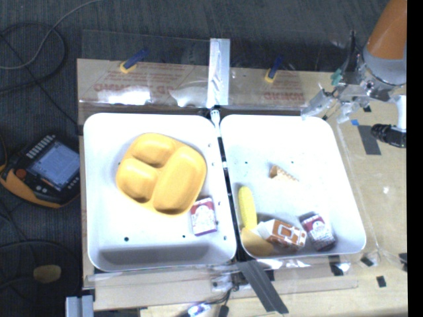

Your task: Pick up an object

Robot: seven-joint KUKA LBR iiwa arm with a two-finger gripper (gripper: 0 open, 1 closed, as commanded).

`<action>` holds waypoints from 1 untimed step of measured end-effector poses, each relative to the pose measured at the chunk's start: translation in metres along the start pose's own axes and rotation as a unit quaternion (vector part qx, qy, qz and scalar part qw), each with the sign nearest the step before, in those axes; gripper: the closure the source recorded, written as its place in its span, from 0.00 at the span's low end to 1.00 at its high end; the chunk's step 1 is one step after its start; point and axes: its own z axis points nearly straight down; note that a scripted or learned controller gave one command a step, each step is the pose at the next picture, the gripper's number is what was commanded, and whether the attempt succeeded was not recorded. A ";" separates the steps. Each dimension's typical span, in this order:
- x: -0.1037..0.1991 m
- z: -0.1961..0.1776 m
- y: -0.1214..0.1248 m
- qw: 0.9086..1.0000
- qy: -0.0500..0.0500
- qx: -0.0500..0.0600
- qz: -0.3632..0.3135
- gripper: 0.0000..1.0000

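My gripper [328,109] hangs over the far right corner of the right bin [330,144], its fingers apart and nothing between them. The arm's orange band [388,20] rises behind it at the top right. In the right bin lie a yellow banana-shaped piece [246,207], a small tan cone [280,172], a brown and white box [285,234], a dark red carton [318,230] and a tan lump [256,246], all well below the gripper. The left bin [106,243] holds a big yellow lobed object [160,172] and a small red and white carton [203,216].
A clear plastic sheet with two yellow and blue clips [133,61] lies behind the bins. Left of the bench, a handheld controller [45,170] rests on the dark floor. Tape marks dot the bench on the right [370,140].
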 end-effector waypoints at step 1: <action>0.014 0.148 -0.008 0.996 -0.001 0.001 -0.091 0.00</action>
